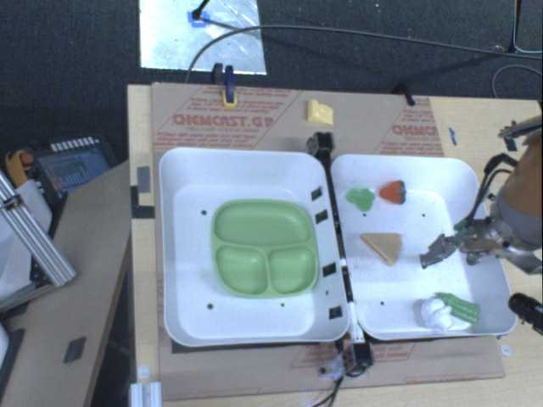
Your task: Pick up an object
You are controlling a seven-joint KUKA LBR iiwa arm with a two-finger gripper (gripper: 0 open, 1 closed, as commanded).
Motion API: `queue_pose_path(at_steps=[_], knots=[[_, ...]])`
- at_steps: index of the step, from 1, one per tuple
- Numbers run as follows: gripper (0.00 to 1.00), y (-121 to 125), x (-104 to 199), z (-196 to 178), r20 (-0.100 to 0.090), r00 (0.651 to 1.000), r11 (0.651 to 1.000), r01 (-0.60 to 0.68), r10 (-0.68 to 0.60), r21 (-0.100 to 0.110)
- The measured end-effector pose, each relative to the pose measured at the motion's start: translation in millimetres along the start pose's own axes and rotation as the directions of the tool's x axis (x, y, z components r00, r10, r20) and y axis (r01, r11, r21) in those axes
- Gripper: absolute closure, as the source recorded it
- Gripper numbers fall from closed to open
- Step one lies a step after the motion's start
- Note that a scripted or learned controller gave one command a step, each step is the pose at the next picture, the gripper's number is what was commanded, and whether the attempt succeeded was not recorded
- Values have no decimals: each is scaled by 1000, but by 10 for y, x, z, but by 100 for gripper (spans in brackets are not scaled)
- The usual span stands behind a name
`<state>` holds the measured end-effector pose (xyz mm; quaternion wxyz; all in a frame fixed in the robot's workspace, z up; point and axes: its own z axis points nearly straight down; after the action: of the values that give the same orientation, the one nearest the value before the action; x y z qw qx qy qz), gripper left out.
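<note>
Reaching in from the right, the arm [522, 202] has its gripper [437, 251] low over the right bin [462, 176], right of centre; can't tell from this angle how the gripper is set, and nothing is visible in it. Nearest item is the tan wedge [383, 246], just left of the gripper tip and apart from it, roughly mid-bin. The white-and-green toy [447, 310] lies near the bin's front edge, below the gripper, also apart. The small green piece [361, 198] and the red-orange piece [392, 192] sit side by side near the back of the bin, well up and left of the gripper. The left bin [182, 227] holds a green divided plate [263, 247] with three compartments, lying flat at its centre. A yellow block [320, 112] rests on the cardboard behind the bins, outside both.
</note>
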<state>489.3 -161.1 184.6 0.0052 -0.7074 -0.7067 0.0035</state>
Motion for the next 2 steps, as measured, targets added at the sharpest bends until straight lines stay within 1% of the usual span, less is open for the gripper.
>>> queue_pose_path(at_steps=[1,2], knots=[[0,33,5,-65,3,1000,1000,4,-4,-13],[0,5,98,510,0,1000,1000,3,-3,-8]])
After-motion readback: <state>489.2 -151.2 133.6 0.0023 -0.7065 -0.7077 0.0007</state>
